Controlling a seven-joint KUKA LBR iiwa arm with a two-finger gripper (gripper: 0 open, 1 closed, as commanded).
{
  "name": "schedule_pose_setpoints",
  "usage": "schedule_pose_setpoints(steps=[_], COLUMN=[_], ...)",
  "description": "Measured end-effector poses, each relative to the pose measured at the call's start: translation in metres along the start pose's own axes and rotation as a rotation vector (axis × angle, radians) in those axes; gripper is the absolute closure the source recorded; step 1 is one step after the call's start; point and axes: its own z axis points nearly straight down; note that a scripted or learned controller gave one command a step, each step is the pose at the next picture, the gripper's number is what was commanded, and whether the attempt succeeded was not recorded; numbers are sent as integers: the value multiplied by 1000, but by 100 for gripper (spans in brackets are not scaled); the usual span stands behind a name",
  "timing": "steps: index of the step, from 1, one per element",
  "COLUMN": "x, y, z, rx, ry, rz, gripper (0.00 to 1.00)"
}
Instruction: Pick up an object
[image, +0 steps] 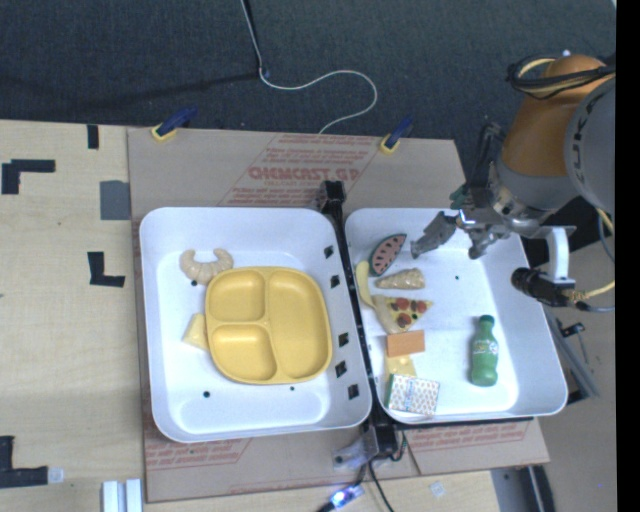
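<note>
Watermelon slice (389, 253) lies just left of (and below) jaws (456, 235).

You have one fixed camera, mounted above the tabletop (60, 300) and tilted down at a slant. It takes in both white bins whole: the left bin (165, 235) sits centre-left of the frame, the right bin (520, 340) centre-right, their shared edge running down the middle. Dark carpet (120, 50) fills the top band of the frame, so you look from the near side toward the far edge. The distance is moderate: small items in the bins read clearly, and cardboard (290, 170) under the bins shows on all sides. The arm (550, 120) enters at the upper right, partly cut by the frame edge.
</note>
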Motion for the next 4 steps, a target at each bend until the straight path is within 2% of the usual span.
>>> schedule_pose_setpoints(steps=[2, 3, 4], x=[0, 1, 2], y=[4, 4, 5], z=[90, 120, 109], rx=[0, -4, -5], ry=[0, 0, 1], rz=[0, -1, -2], gripper=[0, 0, 100])
